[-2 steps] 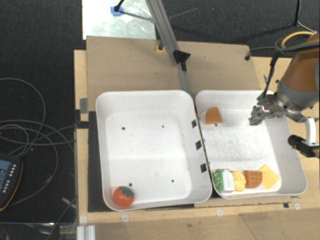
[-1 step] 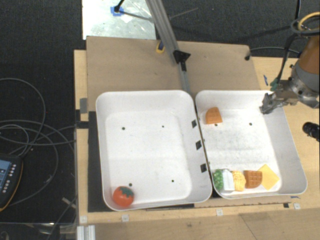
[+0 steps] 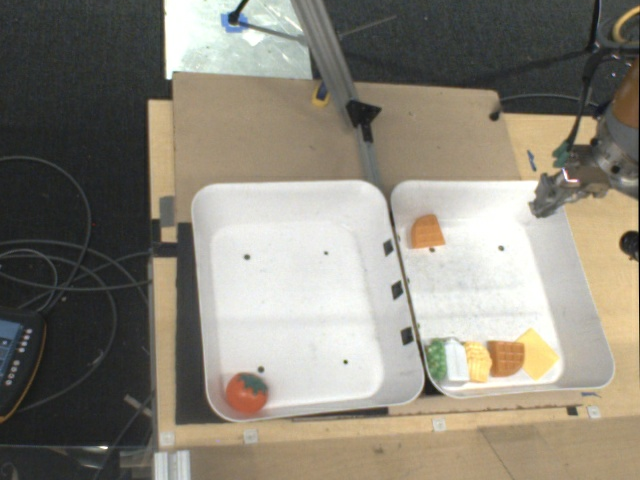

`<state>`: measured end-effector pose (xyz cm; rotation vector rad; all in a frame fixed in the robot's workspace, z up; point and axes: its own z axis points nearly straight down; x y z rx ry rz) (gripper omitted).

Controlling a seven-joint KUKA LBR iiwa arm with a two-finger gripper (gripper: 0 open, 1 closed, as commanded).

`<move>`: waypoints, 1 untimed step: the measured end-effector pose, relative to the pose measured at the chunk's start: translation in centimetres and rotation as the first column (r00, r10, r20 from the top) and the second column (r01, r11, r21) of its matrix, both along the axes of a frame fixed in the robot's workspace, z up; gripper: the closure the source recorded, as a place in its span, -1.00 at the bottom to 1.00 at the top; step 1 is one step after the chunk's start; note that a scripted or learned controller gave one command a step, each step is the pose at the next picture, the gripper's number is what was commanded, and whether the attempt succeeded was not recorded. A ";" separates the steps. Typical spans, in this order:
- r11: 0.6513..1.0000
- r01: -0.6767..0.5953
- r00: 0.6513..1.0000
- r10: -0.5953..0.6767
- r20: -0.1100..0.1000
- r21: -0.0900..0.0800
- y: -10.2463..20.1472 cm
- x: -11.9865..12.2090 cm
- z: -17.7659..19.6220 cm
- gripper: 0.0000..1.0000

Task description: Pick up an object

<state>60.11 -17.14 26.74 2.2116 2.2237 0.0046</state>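
Camera view shows a red tomato-like toy alone in the near-left corner of the left bin, then an orange piece near the far wall of the right bin, a tight row of small food toys along its near wall, and the gripper over its far-right corner, holding nothing that I can see; whether it is spread or pressed together I cannot tell. A descent here would likely meet bare floor or rim. In the row, the fingers could jam between touching neighbours or against the wall.
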 end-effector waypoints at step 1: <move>1.000 -0.004 1.000 0.004 -0.005 0.003 4.9 -1.1 0.6 1.00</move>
